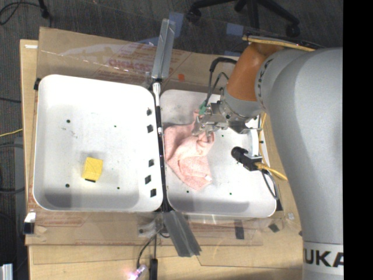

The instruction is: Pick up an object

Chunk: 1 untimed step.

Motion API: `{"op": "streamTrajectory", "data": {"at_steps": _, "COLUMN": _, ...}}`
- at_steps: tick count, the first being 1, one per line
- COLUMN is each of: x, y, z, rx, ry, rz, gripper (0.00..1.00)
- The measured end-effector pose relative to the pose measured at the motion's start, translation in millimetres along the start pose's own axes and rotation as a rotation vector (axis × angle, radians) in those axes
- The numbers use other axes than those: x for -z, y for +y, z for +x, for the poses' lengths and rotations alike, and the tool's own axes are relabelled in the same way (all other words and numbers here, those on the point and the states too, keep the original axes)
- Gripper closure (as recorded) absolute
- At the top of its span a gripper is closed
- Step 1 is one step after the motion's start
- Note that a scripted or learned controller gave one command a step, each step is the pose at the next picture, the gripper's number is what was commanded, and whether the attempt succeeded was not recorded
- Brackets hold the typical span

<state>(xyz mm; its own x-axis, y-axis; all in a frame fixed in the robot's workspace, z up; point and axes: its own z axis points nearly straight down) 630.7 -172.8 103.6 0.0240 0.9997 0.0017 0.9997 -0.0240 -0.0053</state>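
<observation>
Tool (205,123) sits low in the right bin (233,200), touching the top edge of a crumpled pink cloth (187,156); its tips are too small to tell if they grip it. A yellow block (92,168) lies alone in the left bin (87,95)

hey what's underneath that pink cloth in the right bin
The pink cloth lies crumpled on the right bin floor, its top edge at the gripper. White floor shows around it; anything beneath its folds is covered.
</observation>
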Motion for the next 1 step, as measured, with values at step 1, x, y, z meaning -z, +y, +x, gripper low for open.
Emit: {"op": "streamTrajectory", "data": {"at_steps": 1, "x": 134.6, "y": 24.9, "z": 28.6, "rx": 0.044, "ry": -0.002, "rz": -0.003, "gripper": 1.00}}
